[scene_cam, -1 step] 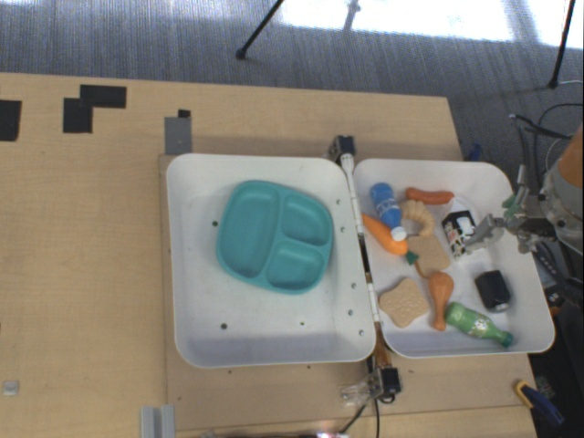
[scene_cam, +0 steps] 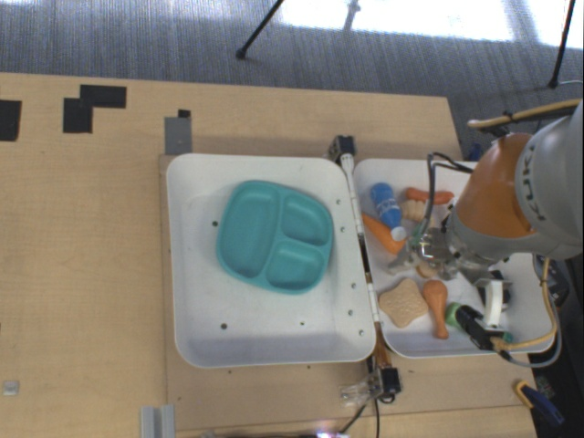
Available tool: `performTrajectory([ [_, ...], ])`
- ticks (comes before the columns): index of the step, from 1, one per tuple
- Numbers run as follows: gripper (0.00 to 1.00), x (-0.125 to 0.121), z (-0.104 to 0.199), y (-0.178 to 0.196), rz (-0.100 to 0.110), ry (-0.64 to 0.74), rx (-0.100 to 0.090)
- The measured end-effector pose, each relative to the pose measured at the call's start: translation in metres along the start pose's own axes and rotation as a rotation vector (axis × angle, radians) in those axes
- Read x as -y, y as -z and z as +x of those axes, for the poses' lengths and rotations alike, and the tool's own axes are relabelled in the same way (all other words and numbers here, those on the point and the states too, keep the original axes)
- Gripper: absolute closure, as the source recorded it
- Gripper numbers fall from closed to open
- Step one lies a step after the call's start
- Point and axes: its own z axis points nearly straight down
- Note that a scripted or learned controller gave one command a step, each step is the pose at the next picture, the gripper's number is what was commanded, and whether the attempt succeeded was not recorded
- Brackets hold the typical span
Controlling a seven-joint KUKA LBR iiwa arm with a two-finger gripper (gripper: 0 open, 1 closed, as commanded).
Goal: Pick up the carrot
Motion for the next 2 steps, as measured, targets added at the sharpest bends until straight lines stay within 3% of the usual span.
performTrajectory([
  [1,1.00,-0.003,0.002,0.012,-0.007,0.000,-0.002],
  [2,1.00,0.047,0.066,0.111,0.008,-0.051,-0.004],
])
